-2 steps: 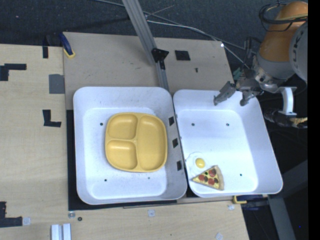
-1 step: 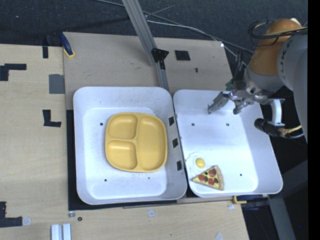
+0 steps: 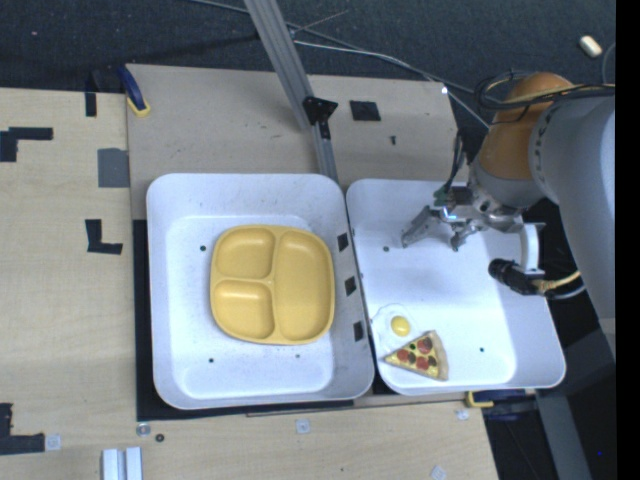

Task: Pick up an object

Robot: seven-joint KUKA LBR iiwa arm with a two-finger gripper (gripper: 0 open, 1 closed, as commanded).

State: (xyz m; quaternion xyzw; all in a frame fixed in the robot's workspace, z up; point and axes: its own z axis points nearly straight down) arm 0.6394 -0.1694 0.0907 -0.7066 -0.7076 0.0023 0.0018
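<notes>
A toy pizza slice [image 3: 417, 355] lies at the front of the right bin [image 3: 520, 353]. A toy fried egg [image 3: 396, 323] sits just behind it, touching it. My gripper [image 3: 437, 232] hovers over the back of the right bin, well behind both toys. Its fingers [image 3: 416, 232] are spread open with nothing between them. A yellow divided plate [image 3: 272, 284] rests in the middle of the left bin [image 3: 180, 268].
A metal pole [image 3: 290, 58] slants up from the bench behind the bins. Cables run across the dark floor at the back. The grey arm [image 3: 570, 158] fills the right side above the right bin's far edge.
</notes>
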